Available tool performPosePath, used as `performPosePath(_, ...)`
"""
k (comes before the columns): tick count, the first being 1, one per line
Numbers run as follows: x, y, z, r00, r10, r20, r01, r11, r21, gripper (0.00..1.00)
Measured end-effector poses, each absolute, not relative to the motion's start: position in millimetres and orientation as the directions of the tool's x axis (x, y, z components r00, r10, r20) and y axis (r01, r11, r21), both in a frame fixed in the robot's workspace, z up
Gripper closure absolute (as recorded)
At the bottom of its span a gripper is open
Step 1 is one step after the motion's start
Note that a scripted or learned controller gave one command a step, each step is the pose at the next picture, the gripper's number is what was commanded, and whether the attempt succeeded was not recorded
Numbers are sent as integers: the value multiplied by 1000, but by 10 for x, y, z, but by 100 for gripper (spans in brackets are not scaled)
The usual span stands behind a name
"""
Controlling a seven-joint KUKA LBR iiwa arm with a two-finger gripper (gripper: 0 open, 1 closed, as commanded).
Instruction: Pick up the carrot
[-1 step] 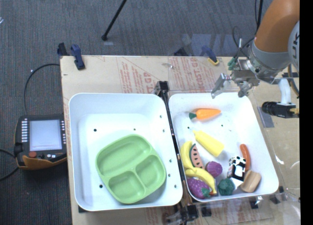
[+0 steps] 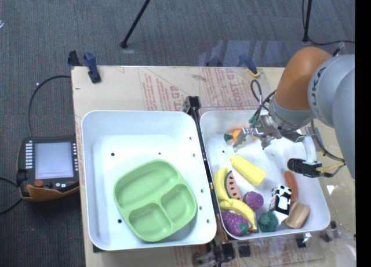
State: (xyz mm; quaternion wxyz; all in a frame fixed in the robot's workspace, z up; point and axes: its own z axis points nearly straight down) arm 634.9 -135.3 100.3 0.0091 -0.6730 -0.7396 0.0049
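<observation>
Carrot (image 2: 234, 135) is what we find in the upper left part of the right bin (image 2: 322, 201), orange with a green top, and the tool (image 2: 255, 134) hangs right over it, though we cannot tell how its jaws stand. Below it in that bin we see a yellow corn cob (image 2: 248, 169), a watermelon slice (image 2: 232, 186), bananas (image 2: 222, 187), purple grapes (image 2: 235, 222), a sausage (image 2: 291, 186) and a bread roll (image 2: 297, 215). In the left bin (image 2: 98, 144) we see a green divided plate (image 2: 155, 200), and a teach pendant (image 2: 48, 166) lies left of the counter (image 2: 145, 86).
</observation>
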Motion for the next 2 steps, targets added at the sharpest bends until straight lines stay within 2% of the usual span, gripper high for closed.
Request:
performPosePath(1, 6448, -1038, 1400, 137, 991, 2, 991, -137, 0, 0)
performPosePath(2, 6423, -1299, 838, 217, 976, 1, 976, -217, -10, 0)
